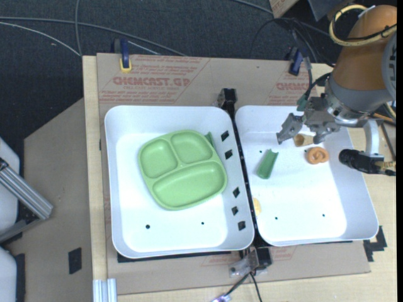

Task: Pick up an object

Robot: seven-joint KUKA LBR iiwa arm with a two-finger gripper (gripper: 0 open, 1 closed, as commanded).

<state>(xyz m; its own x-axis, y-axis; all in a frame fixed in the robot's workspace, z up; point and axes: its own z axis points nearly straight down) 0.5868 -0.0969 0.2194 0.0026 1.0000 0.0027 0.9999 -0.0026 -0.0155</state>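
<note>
From my remote station I saw the hand [306, 129] hanging at the upper right of the frame, over the right bin [352, 222], fingers spread apart and holding nothing. A green block [267, 164] lay lower left of it, an orange ring [316, 155] just below. A green divided plate [182, 168] sat in the left bin [126, 219].

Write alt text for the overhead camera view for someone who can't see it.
A grey and orange robot arm reaches in from the right, its gripper hovering over the right white bin, near a small orange object and a green block. The left white bin holds a green divided plate.
</note>
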